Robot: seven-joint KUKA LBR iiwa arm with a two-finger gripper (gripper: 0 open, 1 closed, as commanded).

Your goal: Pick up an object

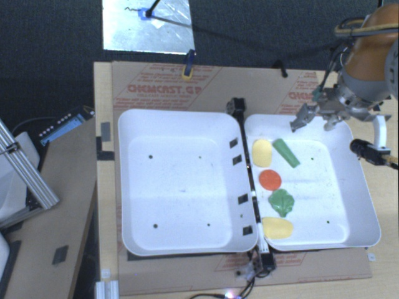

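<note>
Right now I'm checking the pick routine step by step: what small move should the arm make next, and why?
Probably lower the gripper toward the green stick, a little to its left in the right bin. The gripper hangs open above the bin's far edge with nothing between its fingers, and that piece lies nearest, apart from the yellow piece.

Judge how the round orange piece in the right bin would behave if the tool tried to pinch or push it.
The orange piece looks flat and smooth, so it would probably slide rather than roll. Lying low on the right bin floor, it may give little edge to pinch. A push could nudge the green leafy piece close below it.
</note>
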